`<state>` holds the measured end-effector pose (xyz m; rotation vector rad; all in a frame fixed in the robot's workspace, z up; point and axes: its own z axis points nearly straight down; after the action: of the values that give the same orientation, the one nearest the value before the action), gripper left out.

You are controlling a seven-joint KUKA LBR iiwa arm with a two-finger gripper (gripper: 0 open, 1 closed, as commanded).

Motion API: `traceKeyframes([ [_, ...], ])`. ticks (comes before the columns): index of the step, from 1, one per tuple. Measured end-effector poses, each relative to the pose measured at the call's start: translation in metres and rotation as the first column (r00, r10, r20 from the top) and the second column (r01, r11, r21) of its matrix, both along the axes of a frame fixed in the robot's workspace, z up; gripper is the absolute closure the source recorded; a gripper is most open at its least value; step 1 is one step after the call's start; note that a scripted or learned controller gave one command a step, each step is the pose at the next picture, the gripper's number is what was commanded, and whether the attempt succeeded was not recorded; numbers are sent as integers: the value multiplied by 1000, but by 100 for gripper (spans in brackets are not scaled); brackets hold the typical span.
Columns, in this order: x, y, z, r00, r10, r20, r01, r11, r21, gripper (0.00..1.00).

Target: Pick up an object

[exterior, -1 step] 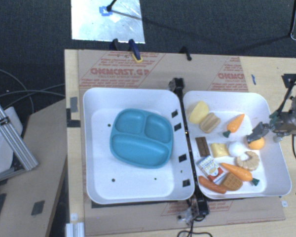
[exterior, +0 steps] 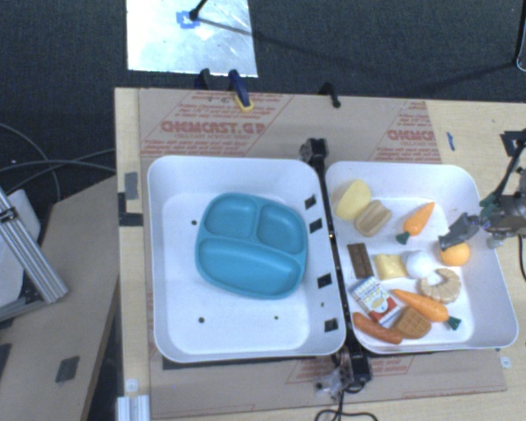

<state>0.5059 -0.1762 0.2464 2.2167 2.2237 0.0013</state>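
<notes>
Camera view is showing me the orange ball (exterior: 456,253) sitting at the right bin's (exterior: 473,181) right side, just below-left of the gripper (exterior: 463,231). Its fingers are hanging apart (nothing between them), so I am judging a short drop.

Grey metal gripper (exterior: 463,231) with dark jaws; thin black cables looped above grey wrist.

Dark carpet floor (exterior: 53,60), shiny foil sheet (exterior: 191,24)
</notes>
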Motion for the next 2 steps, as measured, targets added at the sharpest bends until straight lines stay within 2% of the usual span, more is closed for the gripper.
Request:
traceKeyframes([
  [1, -5, 5, -59, 1000, -2, -3, 2, 1000, 2, 0],
  [2, 3, -2, -108, 1000, -2, -2, 2, 1000, 1, 0],
])
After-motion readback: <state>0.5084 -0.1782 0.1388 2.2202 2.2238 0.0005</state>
